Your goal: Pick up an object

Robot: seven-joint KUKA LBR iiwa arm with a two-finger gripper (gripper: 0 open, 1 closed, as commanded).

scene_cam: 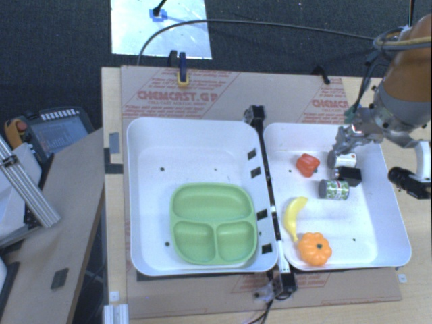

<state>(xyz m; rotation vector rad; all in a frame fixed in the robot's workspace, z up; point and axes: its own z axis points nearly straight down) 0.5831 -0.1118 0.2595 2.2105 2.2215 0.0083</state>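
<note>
The right bin [385,208] holds a small red pepper-like toy [308,164], a green can [334,190] lying on its side, a yellow banana [294,214] and an orange pumpkin [314,248]. My gripper [339,152] hangs low over the upper part of that bin, just right of the red toy and just above the green can. No object shows in its grasp.
A green divided plate [214,223] lies in the left bin [155,154]. A black divider [263,181] runs between the two bins. The arm comes in from the upper right. A tablet-like device [57,133] sits on the left bench.
</note>
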